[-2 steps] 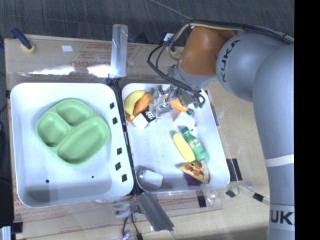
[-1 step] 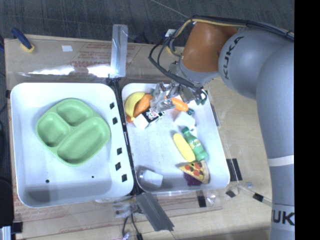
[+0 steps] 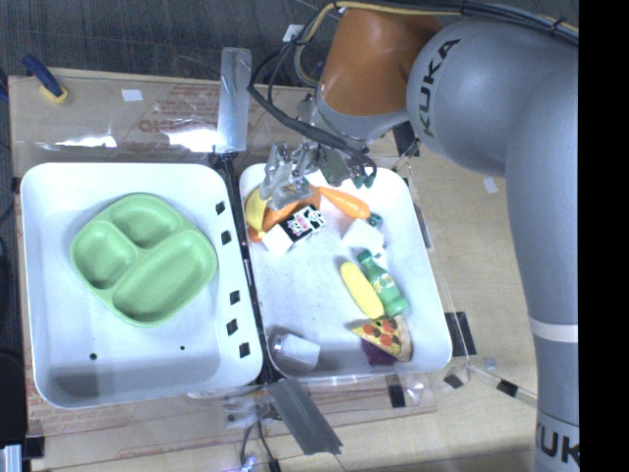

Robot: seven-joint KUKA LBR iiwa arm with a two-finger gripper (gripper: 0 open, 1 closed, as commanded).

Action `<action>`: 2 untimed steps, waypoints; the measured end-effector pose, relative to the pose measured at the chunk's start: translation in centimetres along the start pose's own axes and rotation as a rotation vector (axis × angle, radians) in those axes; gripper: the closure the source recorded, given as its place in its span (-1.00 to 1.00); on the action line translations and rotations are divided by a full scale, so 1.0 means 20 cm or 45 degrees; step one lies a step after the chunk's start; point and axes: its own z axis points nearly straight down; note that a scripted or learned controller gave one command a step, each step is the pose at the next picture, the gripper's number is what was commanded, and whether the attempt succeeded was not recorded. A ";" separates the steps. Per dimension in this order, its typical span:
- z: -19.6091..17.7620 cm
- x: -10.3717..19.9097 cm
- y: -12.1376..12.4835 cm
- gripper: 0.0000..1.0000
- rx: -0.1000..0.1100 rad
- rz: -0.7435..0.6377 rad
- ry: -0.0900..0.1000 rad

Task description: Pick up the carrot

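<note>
We see the gripper (image 3: 286, 178) low over the far end of the right bin (image 3: 425, 281), directly above a cluster of items; we cannot tell its state. The carrot (image 3: 341, 202) lies just right of the gripper, pointing toward the bin's right wall. A banana (image 3: 255, 210) and a black-and-white block (image 3: 304, 223) sit beneath and beside the gripper. Nearer the camera we note a corn cob (image 3: 361, 288), a green bottle (image 3: 378, 274) and a pizza slice (image 3: 385, 335). The left bin (image 3: 59, 362) holds a green divided plate (image 3: 143, 258).
</note>
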 end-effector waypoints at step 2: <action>0.43 0.14 -0.59 1.00 0.015 -0.155 -0.028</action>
